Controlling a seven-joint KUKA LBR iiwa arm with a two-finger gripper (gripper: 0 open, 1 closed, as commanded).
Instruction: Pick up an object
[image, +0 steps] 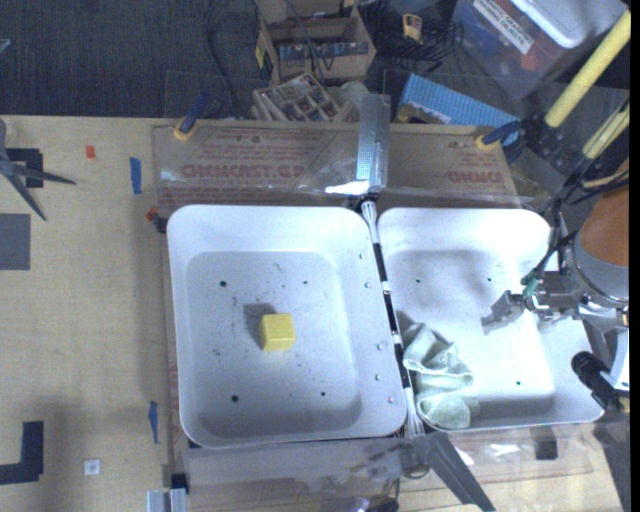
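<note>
Two things to choose from: yellow block (278, 331) in left bin (200, 240), pale cloth (436, 372) at seven o'clock in right bin (460, 235). Gripper (503, 313) above right bin, finger state impossible to tell. Better to descend straight over cloth, then close.

Before me on the wooden bench (80, 330): two shallow white bins, the left bin (190, 240) and the right bin (460, 235), their inner rims touching. Along the bench's far edge, a clear plastic sheet with red lettering (250, 165). At the bench's left edge, a small red mark (90, 152) and blue tape strips (135, 175).
</note>
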